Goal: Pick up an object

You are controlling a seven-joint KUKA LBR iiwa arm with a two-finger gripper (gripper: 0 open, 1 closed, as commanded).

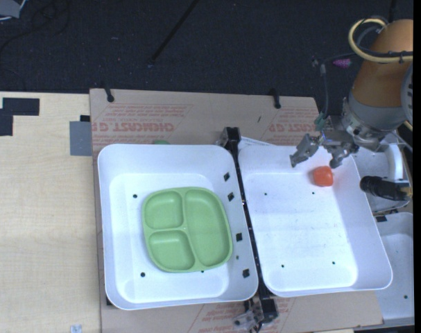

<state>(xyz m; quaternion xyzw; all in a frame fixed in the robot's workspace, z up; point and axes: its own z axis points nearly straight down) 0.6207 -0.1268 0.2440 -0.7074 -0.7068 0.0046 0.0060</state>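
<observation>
**Line up on the orange object before you descend**

Gripper point(320, 151) sits over the far edge of the right bin point(363, 272), fingers spread wide, nothing between them. The target, a small orange object point(323, 176), lies on the bin floor near the far right corner, just beside the gripper on its near side, apart from the fingers. The rest of that bin floor looks bare.

How to do it well, as I judge it:
- Shift the gripper toward the near side until the orange object is centred between the fingers. Right now it looks offset, so a straight drop would likely miss or clip it.
- Keep the fingers wide on the way down. The object looks small and rounded, so a touch from one finger could roll it off.
- Go low enough that the fingers close around its middle, not its top, or it may squirt out.
- Mind the bin's far wall and right wall, both are near.
- Close, then lift straight up and check the object is actually between the fingers.

Ignore the left bin point(120, 283); the green divided plate point(186, 228) in it is flat, a harder grab.
</observation>
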